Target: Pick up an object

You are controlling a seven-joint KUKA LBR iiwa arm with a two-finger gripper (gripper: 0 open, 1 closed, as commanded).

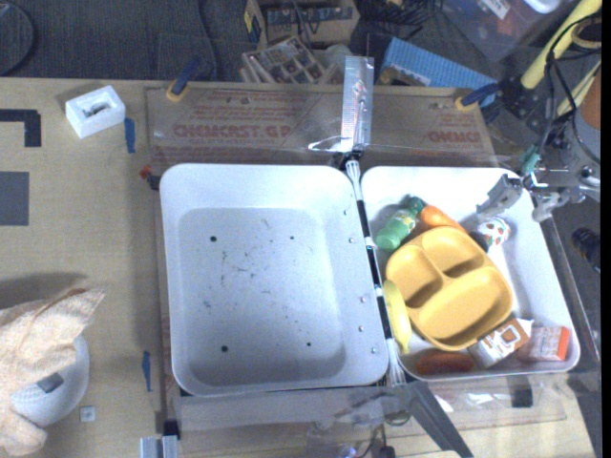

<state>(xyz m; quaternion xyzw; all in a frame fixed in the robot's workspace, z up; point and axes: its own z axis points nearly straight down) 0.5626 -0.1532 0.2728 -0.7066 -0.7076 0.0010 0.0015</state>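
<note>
My gripper (516, 191) hangs over the right bin's (563, 284) far corner, fingers spread w/ nothing between, so nothing is picked yet; yellow plate (456, 286) etc. lie untouched.

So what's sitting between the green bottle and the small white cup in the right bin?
In the camera view, an orange carrot-like piece lies between the green bottle and the white cup, above the yellow tray.

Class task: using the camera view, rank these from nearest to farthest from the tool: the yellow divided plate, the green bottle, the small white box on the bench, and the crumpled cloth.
From the tool, at the right bin's upper right:
1. Yellow plate, middle of the right bin.
2. Green bottle, right bin's upper left; close to the plate, but slightly farther.
3. White box, bench's upper left.
4. Cloth, lower left.
</note>
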